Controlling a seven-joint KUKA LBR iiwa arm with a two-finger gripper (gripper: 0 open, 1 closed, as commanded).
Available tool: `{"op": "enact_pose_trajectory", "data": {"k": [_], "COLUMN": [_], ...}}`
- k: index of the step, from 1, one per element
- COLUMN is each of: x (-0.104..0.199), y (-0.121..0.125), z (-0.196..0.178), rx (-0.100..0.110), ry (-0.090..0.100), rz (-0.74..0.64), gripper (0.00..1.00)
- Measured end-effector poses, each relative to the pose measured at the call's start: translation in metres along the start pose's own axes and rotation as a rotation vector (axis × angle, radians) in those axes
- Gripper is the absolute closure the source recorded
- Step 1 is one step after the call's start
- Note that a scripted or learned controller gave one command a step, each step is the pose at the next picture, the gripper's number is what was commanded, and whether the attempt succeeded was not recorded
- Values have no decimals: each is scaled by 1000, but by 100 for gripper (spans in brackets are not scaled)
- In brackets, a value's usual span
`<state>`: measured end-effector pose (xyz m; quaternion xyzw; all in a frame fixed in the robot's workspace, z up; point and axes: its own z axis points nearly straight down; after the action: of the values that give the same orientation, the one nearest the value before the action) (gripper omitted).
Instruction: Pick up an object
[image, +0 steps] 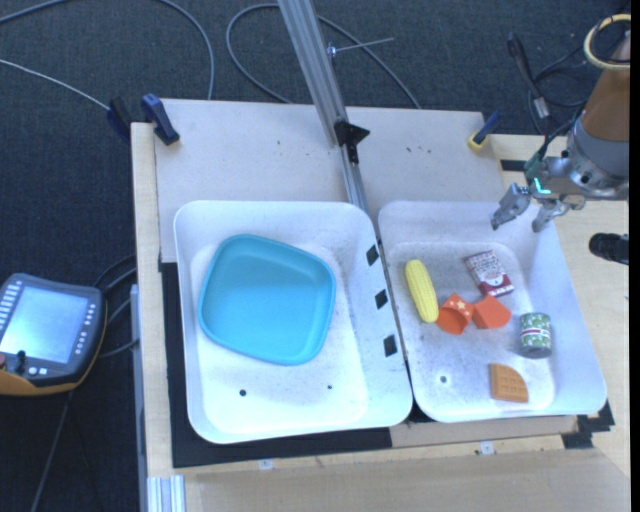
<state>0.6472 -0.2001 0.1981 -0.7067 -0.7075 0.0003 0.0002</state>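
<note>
Two white bins lie on the table (250, 130). At the upper right, the gripper (527, 212) hangs with open, empty jaws above the right bin (575, 300), near the red packet (489, 273).

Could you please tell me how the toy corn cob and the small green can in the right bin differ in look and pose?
The corn cob is yellow and long; the green can is short and stubby with a patterned label. The corn cob lies flat near the right bin's left side; the green can sits towards its right wall. The corn cob nearly touches an orange piece; the green can stands apart. Both lie in the same bin.
</note>
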Motion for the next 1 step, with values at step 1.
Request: {"op": "enact_pose_trajectory", "data": {"k": [1], "x": [0], "y": [0], "z": [0], "rx": [0], "ry": [0], "rz": [0], "gripper": [0]}}
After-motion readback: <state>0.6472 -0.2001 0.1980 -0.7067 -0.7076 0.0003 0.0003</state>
